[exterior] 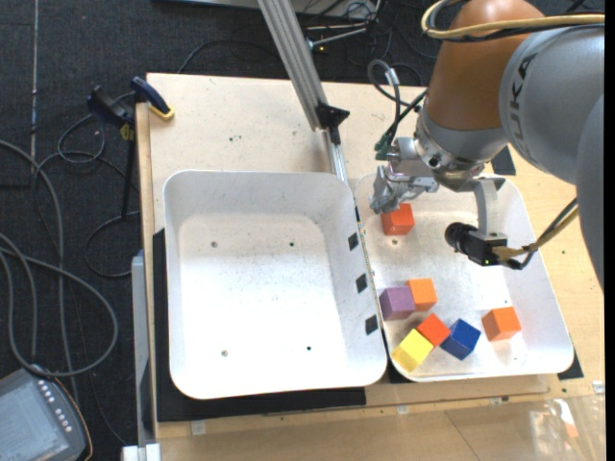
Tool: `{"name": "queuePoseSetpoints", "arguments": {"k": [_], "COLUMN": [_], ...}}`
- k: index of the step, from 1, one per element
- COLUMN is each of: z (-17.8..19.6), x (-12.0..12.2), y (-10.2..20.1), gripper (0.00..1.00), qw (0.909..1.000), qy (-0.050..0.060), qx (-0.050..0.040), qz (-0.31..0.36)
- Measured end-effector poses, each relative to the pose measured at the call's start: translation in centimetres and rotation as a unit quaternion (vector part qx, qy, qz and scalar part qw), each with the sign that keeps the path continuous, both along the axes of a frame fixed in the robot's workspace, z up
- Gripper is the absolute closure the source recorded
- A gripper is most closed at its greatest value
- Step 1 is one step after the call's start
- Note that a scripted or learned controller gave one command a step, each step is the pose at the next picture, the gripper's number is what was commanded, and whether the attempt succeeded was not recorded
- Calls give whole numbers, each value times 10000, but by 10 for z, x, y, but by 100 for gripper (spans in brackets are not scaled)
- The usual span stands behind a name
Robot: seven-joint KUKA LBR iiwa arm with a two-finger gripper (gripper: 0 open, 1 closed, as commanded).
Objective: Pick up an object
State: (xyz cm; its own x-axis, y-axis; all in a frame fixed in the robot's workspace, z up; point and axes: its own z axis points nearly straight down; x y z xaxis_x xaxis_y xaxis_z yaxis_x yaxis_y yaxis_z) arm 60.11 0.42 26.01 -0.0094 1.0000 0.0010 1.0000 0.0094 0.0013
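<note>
My gripper [392, 200] hangs over the upper left part of the right bin [538, 257]. A red-orange block [398, 221] lies right under its tip, touching or nearly touching it. Lower in the same bin sits a cluster of blocks: purple [397, 303], orange [422, 292], red [433, 329], yellow [414, 351] and blue [462, 339]. Another orange block [502, 323] lies apart to the right.
The left bin [192, 257] stands beside the right one, and their rims overlap near the middle. A slanted metal rail [293, 46] runs down to the bins' shared back corner. A black cable fitting [471, 241] hangs from the arm over the right bin.
</note>
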Motion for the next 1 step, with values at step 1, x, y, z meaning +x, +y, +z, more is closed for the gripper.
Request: {"name": "queuePoseSetpoints", "arguments": {"k": [1], "z": [-11], "x": [-2], "y": [46], "gripper": [100], "qw": [10000], "qy": [18], "qx": [0], "qz": [-10]}}
